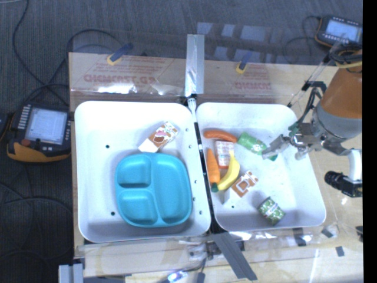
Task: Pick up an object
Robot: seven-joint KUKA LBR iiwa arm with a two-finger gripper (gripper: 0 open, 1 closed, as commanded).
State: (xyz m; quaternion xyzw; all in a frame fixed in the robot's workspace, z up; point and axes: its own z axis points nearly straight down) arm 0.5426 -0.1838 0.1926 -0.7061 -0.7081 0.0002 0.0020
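Objects for picking lie in the right bin [306, 175], all to the left of the end effector [274, 150] or below it in the camera view. The end effector hangs over the upper right part of that bin, its fingers slightly parted with nothing between them.

Nearest, just to its left, lies a green packet [251, 141], very close to the fingertips; contact cannot be confirmed. Further left sits a small upright carton [223, 153], with an orange sausage-shaped item [220, 135] above it. A banana [229, 174] curves beneath the carton, and a carrot [212, 166] lies against the bin's left wall. A small snack box [244, 183] rests just right of the banana's lower end. A green can [271, 210] lies on its side well below the end effector, near the lower right corner.

In the left bin [94, 158], well apart from the end effector, a second snack box [161, 136] lies tilted near the top, just above a blue divided tray [154, 190].

Beyond the worktop [135, 75], a handheld controller [38, 131] lies on the floor at far left.
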